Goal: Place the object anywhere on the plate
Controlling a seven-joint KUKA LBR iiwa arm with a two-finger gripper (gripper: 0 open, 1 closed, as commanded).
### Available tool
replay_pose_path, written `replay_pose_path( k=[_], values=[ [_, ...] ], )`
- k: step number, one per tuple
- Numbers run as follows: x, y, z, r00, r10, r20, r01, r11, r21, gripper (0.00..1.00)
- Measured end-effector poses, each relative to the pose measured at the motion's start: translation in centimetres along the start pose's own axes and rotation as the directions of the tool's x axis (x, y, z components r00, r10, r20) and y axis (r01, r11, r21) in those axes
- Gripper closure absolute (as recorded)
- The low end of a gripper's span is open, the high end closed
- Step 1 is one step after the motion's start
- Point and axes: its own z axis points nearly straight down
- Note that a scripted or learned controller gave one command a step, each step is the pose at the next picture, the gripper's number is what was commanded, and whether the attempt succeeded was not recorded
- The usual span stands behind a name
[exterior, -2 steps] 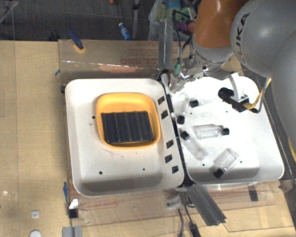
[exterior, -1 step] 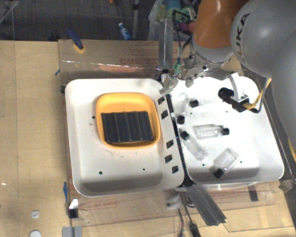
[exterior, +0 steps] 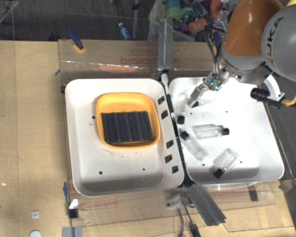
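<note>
Orange plate [exterior: 127, 101] with dark ridged insert [exterior: 127, 127] in left bin [exterior: 84, 172]; clear bottles [exterior: 209, 131] in right bin [exterior: 256, 147]; gripper [exterior: 193, 100] above right bin.

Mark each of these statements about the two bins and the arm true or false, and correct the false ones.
1. The yellow plate sits in the left bin. True.
2. Three clear plastic bottles lie in the right bin. True.
3. A bottle already lies on the plate. False: the plate holds only a dark ribbed rack.
4. The gripper hangs over the left bin. False: it is over the right bin's upper left part.
5. The bottles have black caps. True.
</note>
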Motion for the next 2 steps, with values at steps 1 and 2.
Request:
replay_pose_path(
  k=[1, 2],
  values=[
    [0.8, 0.1, -0.6, 0.966, -0.26, 0.0, 0.26, 0.966, -0.002, 0.0],
    [0.5, -0.7, -1.9, 0.882, -0.471, 0.005, 0.471, 0.882, -0.003, 0.0]
  ],
)
